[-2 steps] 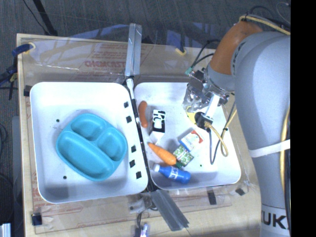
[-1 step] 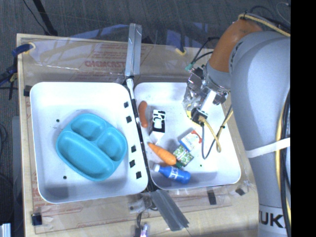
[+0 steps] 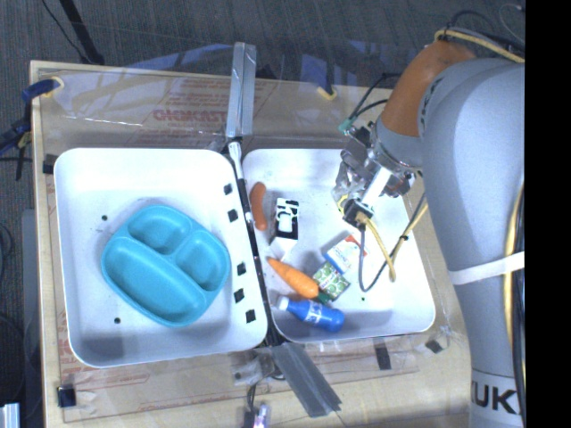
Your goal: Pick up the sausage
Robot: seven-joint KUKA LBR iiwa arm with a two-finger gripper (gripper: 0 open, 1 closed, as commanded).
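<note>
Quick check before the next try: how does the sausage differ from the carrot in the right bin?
The sausage is brownish red; the carrot is bright orange. The sausage lies along the bin's left wall, pointing up the view; the carrot lies slanted, nearer the front. The sausage has rounded ends; the carrot tapers to a point. The carrot sits beside the blue bottle; the sausage lies next to a black-and-white box. Both are small, long and lie flat.

Too small to tell: print on carton (image 3: 342, 257). Cut off at right edge: arm (image 3: 473, 150).
</note>
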